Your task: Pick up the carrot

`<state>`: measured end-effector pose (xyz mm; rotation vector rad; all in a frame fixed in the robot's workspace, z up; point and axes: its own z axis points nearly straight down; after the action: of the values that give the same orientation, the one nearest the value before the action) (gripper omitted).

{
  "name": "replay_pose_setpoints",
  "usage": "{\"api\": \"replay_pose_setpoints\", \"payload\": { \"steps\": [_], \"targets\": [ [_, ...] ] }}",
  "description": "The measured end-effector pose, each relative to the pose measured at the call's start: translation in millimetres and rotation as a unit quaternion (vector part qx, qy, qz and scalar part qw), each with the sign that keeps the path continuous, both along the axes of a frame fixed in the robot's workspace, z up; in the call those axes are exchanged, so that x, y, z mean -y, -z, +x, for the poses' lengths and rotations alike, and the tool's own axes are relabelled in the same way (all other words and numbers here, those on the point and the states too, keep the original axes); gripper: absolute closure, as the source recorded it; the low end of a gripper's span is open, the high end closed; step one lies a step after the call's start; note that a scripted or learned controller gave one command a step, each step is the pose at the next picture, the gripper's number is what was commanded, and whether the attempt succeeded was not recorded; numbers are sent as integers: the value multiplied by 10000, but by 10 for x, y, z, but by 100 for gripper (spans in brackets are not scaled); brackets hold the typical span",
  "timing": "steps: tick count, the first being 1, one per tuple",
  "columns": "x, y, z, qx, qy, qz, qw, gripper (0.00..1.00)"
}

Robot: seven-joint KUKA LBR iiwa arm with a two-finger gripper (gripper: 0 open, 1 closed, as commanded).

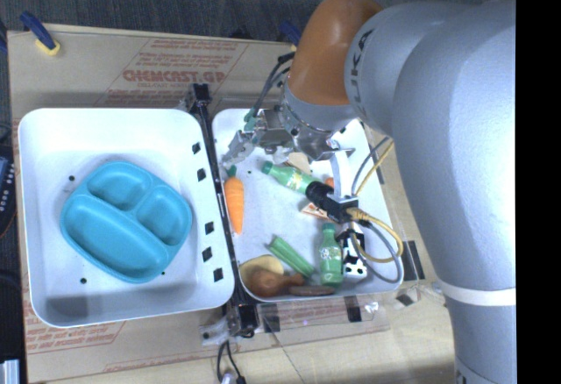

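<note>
The orange carrot (234, 203) lies lengthwise against the left wall of the right bin (230, 121), its green-tipped top pointing to the far side. My gripper (239, 147) hangs just above and beyond the carrot's top end, near the bin's far left corner. Nothing shows in its grip. The grey arm with its orange band covers the bin's far right part.
Around the carrot in the right bin lie a green bottle (293, 176), a second green bottle (330, 255), a green stick-like item (289, 254), brown items (273, 279) and a black-and-white die (353, 262). The left bin (35, 286) holds a blue divided plate (127, 220).
</note>
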<state>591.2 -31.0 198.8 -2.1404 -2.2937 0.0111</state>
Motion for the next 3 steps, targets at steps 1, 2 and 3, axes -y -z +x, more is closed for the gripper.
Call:
{"api": "replay_pose_setpoints", "payload": {
  "steps": [1,2,3],
  "targets": [
    [0,70,256,9,330,-14,9995,0],
    [69,73,44,-3,243,2,9997,0],
    [69,74,45,-2,242,1,9997,0]
  ]
}}
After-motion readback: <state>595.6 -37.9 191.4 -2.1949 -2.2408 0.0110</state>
